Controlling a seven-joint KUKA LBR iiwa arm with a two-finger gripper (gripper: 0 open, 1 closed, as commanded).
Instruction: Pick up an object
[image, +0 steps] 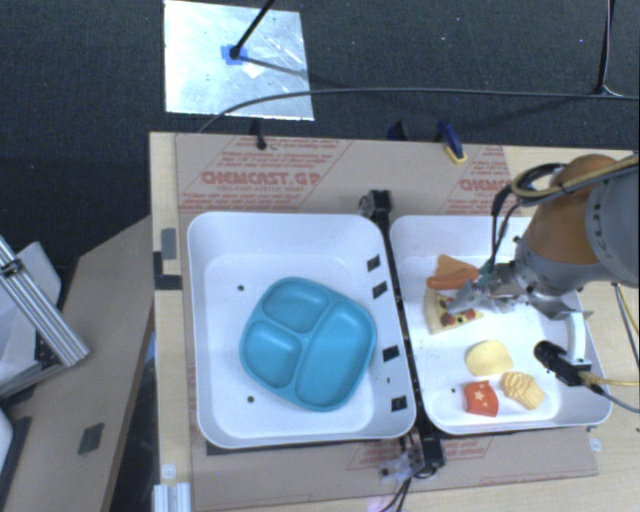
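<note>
From up here the arm comes in from the right and hangs over the right bin, and its grey wrist and orange band cover part of that bin's far right side, so whatever lies under them is hidden. The gripper sits low over the bin's upper middle, pointing left, but it is small and blurred against the white floor; I cannot tell how it is set, nor whether anything is caught in it.

Right at its tip lies a pizza slice toy, pale with red spots, partly overlapped by the gripper so its right edge is lost. Whether the two are touching or the gripper is just above it, I cannot say. Just above that, an orange wedge rests near the bin's top, beside the gripper and apart from it.

Lower in the same bin, clear of the gripper, sit a pale yellow round piece, a red piece and a ridged yellow piece close together near the front wall. A black cable fitting crosses in front of the bin's right wall.

The left bin holds a blue divided plate, lying flat near the middle, well apart from the arm.
</note>
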